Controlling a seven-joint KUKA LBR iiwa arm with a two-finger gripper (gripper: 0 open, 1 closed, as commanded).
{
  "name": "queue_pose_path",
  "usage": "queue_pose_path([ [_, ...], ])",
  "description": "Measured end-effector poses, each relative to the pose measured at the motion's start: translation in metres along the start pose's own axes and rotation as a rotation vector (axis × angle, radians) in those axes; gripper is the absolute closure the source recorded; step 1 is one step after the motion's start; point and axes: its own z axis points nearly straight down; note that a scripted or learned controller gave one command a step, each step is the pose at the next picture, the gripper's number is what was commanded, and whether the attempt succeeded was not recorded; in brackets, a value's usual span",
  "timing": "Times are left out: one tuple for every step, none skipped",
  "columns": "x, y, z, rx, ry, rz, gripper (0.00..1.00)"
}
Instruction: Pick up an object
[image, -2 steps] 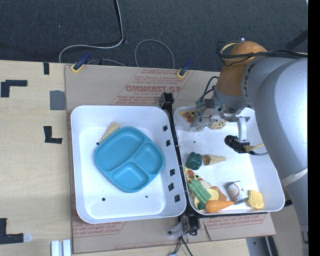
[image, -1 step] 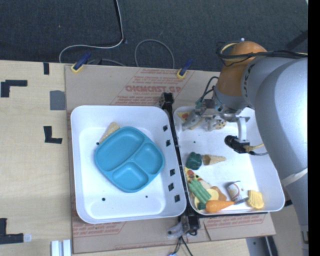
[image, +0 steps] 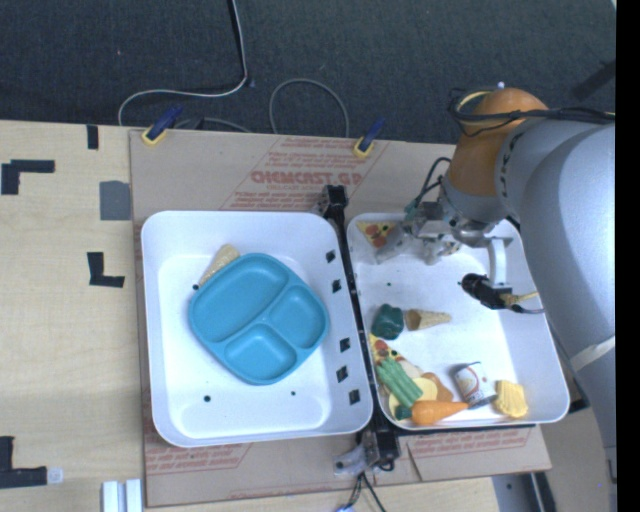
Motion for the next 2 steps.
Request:
queue_pose_path([
  [0.031, -0.079, -0.002, -0.003, -0.001, -0.001, 0.00],
  [0.035, -0.104, -0.002, -0.008, -0.003, -0.001, 0.00],
])
